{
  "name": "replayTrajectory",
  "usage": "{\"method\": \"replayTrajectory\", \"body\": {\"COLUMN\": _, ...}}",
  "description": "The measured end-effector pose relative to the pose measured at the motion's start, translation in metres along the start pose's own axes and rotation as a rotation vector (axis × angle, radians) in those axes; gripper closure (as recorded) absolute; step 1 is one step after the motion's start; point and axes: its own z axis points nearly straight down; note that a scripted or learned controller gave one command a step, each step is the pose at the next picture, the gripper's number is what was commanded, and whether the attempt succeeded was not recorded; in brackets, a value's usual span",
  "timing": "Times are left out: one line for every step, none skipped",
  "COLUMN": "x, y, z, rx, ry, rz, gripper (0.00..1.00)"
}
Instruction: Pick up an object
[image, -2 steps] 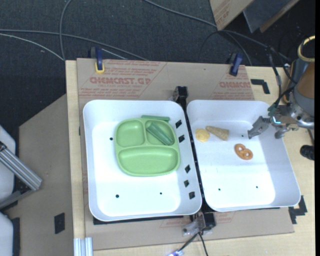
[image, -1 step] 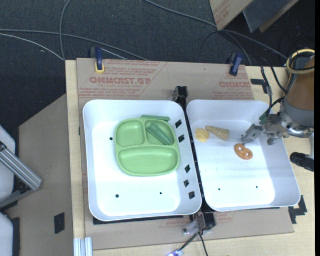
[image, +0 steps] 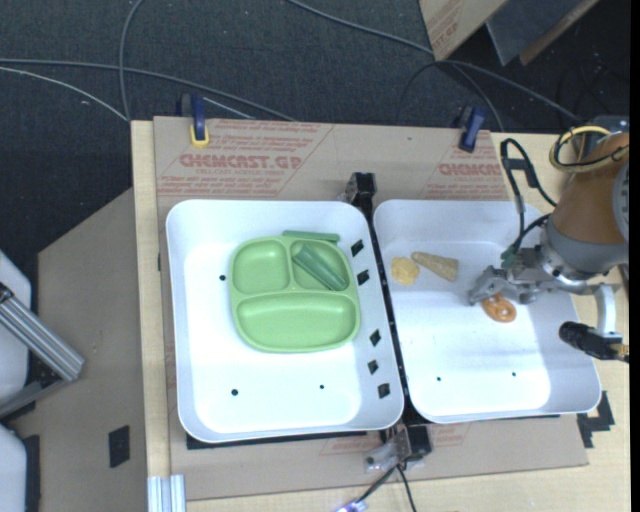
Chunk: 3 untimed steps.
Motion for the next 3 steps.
{"method": "replayTrajectory", "body": {"x": -0.001, "y": 0.002, "z": -0.015, "rx": -0.006, "ry": -0.002, "rz": 0.0, "gripper": 1.0}}
{"method": "replayTrajectory", "body": {"x": 0.01, "y": 0.005, "z": -0.066, "rx": -0.01, "ry": -0.004, "rz": -0.002, "gripper": 1.0}}
{"method": "replayTrajectory", "body": {"x": 0.008, "y": -0.004, "z": -0.117, "rx": -0.01, "ry": -0.004, "rz": 0.0, "gripper": 1.0}}
